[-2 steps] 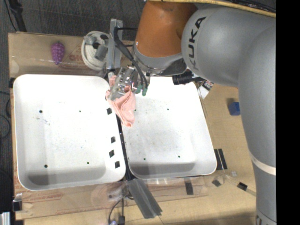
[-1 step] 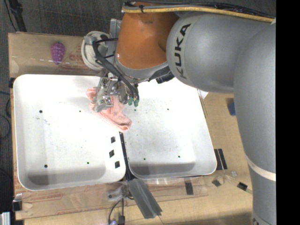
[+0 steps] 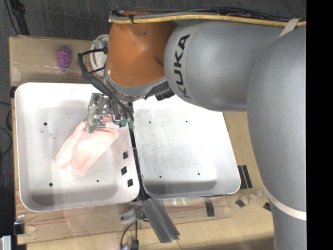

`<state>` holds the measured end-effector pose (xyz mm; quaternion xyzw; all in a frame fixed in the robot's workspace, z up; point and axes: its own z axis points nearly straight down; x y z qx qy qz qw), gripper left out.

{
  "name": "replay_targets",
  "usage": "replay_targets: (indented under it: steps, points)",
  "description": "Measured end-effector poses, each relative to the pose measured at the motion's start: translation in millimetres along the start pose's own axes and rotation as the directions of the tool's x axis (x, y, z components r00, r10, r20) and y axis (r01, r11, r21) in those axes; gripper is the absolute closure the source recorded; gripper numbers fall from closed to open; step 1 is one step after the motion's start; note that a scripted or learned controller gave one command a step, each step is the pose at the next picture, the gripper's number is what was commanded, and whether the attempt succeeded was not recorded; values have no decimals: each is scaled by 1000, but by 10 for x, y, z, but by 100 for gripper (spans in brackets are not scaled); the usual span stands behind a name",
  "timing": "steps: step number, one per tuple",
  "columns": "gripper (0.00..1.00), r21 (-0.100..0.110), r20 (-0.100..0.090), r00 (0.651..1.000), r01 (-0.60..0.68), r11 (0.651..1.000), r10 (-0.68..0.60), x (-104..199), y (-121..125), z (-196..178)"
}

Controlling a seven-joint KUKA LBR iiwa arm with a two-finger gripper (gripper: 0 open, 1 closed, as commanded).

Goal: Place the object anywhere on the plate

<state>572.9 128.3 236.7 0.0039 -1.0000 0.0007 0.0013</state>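
Two white bins sit side by side on the bench (image 3: 31, 56), and a pink cloth (image 3: 83, 149) lies in the left bin (image 3: 31, 139). The arm's jaws (image 3: 98, 120) sit at the cloth's upper end, touching it, but can't tell if they're open or pinching it. Purple grape bunch (image 3: 64, 58) rests on the bench beyond the bins.

Right bin (image 3: 182, 155) floor lies open; pink cloth (image 3: 86, 147) crowds left bin (image 3: 36, 139).

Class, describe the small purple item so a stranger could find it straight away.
Start at the left white bin and look beyond its far left corner, onto the brown bench. The purple object sits there alone, small and knobbly. Unlike the pink cloth, it lies outside the bins.
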Motion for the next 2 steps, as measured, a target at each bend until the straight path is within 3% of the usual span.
replay_targets:
  steps: [1, 2]
  points:
    - [100, 0, 0, 1000, 1, 1000, -1, 276, 435, 43]
    - [0, 0, 0, 1000, 0, 1000, 0, 275, 433, 41]
